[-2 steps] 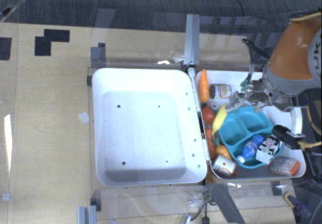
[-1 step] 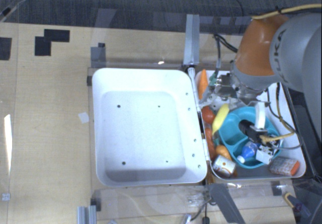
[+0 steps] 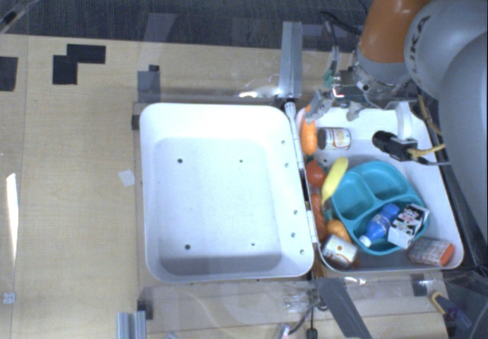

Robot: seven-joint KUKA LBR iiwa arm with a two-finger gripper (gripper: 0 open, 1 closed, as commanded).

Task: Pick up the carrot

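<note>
Carrot (image 3: 308, 137): smooth orange taper, long axis vertical in frame, upper left corner of right bin (image 3: 450, 215) beside a small jar (image 3: 334, 139). Gripper (image 3: 338, 97) just above; jaws' opening unreadable.

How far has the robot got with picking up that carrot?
Nothing looks done yet: the carrot lies in the right bin, against its left wall near the far corner. In hand: the gripper hangs just above and to the right of it, beside a small jar. Left to do: close on the carrot and lift it out.
</note>
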